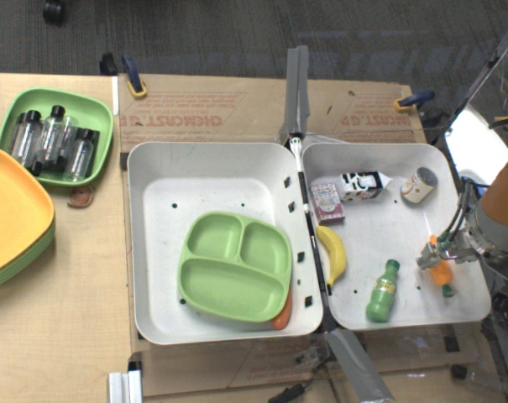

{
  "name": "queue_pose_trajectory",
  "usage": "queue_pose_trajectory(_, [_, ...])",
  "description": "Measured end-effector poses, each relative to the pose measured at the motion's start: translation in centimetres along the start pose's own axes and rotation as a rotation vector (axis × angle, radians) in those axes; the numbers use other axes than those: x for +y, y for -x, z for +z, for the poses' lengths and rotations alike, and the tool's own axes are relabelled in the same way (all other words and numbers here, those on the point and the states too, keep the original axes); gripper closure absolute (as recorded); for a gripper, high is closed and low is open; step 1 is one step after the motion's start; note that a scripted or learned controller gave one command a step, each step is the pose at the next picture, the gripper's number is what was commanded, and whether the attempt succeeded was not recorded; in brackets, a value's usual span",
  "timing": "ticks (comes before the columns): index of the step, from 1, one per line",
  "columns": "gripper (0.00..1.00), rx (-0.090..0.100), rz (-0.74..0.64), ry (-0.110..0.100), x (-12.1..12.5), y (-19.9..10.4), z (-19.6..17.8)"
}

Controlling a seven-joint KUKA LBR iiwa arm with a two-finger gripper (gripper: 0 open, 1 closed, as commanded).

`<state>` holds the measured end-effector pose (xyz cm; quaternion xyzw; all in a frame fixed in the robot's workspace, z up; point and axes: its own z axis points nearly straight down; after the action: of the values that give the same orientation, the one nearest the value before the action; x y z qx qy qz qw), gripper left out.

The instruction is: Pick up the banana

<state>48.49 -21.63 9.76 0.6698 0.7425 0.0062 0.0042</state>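
We note the banana (334,254) lying against the right bin's (405,316) left wall, bare floor between it and the green bottle (382,291). Gripper (440,260) sits low near the right edge, over an orange item (443,277); grip state: cannot tell

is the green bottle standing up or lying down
Lying down: the green bottle rests lengthwise on the right bin floor, cap pointing up-right.
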Motion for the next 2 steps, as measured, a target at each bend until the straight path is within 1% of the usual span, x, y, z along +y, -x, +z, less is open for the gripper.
queue_pose_trajectory(1, [1.0,0.002,0.191,0.001,0.06,-0.08,-0.02])
queue_pose_trajectory(2, [1.0,0.002,0.191,0.002,0.14,-0.09,-0.89])
